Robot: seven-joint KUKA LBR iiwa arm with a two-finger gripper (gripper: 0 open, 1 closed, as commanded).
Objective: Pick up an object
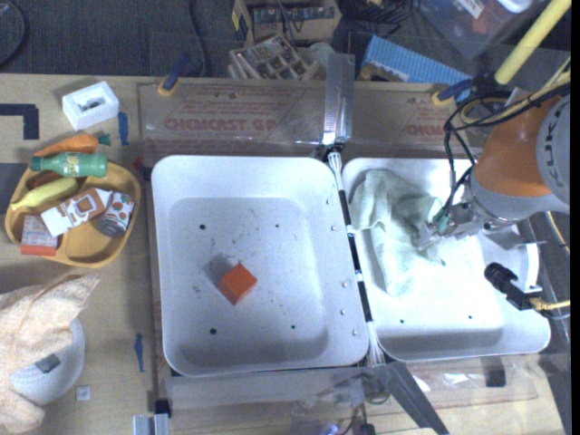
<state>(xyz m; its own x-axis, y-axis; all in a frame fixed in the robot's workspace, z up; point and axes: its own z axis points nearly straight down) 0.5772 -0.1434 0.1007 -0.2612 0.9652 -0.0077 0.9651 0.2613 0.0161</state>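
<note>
Jaws (433,229) low in the right bin (453,320), down at the pale green cloth (388,229); spread or pressed together, cannot tell, since the tips sit lost in the folds. Cloth lying crumpled directly under and to the left of the jaws, touching them as far as visible. Probably light, soft, limp: likely to sag and drape once lifted, little risk of breaking, some risk of slipping out if only one thin layer is pinched. Best hold: a raised fold or bunched ridge, not a flat part. Orange block (238,283) well apart from the jaws, in the left bin (181,243); stiff, small, probably easy to pinch across flat faces.
</note>
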